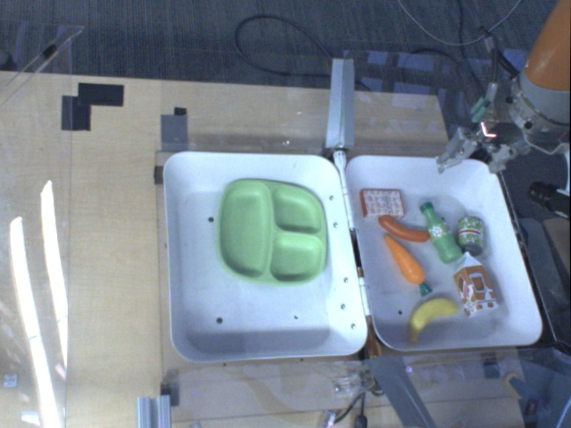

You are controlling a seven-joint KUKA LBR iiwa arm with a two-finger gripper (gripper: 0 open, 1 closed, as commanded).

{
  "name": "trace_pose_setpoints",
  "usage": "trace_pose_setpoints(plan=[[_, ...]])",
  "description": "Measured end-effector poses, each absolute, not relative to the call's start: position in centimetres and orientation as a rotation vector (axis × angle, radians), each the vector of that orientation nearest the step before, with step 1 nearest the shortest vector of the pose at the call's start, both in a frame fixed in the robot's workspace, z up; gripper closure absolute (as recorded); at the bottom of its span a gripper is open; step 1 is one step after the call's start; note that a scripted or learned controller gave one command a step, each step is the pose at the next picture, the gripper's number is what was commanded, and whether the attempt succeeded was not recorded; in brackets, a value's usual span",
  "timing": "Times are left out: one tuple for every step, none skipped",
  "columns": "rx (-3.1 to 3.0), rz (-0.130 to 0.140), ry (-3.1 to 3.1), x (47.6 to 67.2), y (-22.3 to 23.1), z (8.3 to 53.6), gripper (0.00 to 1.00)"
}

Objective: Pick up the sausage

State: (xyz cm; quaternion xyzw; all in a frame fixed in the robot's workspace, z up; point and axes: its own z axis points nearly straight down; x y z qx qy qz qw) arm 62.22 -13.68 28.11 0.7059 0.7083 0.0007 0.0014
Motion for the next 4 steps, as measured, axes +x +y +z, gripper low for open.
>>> trace_pose_setpoints(plan=[[2.287, 0.003, 2.151, 65.1, -9.2, 13.9, 0.00], [2.262, 0.007, 2.174, 61.2, -9.0, 8.7, 0.00], [2.257, 0.016, 2.172, 61.5, -8.9, 10.0, 1.00], [2.251, 0.005, 2.186, 63.3, -5.0, 20.9, 1.00]])
